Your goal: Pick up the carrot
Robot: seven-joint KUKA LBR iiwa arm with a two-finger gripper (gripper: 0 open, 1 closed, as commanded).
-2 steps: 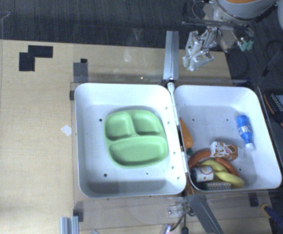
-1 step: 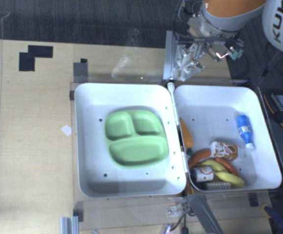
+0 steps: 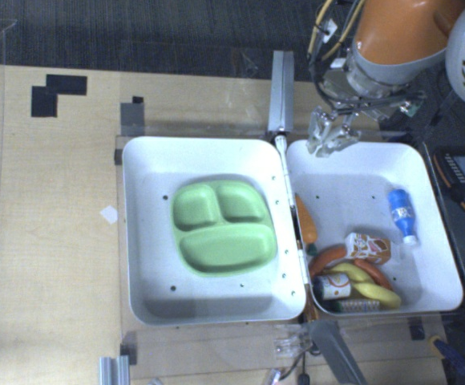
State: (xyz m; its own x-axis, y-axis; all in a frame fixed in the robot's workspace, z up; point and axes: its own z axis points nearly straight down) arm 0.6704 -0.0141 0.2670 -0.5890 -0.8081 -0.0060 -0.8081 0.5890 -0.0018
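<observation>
Now, carrot [image 3: 305,223]: lies lengthwise against the left wall of the right bin [image 3: 437,215], just beside the divider, its lower end close to the pile of food.
Neighbours: a sausage [image 3: 329,257] sits just below it; a banana [image 3: 370,289] and a small carton [image 3: 368,247] crowd the near corner; a blue bottle [image 3: 402,213] lies well apart to the right.
Left bin [image 3: 148,215]: holds a green divided plate [image 3: 223,225].
Jaws [image 3: 329,135]: hang above the far rim of the right bin, well apart from the carrot; whether released or clenched, I cannot tell.
Advice: travel toward the near-left, straddle the carrot across its narrow width, keeping one finger clear of the wall.
Risk: wall contact or nudging the sausage.
</observation>
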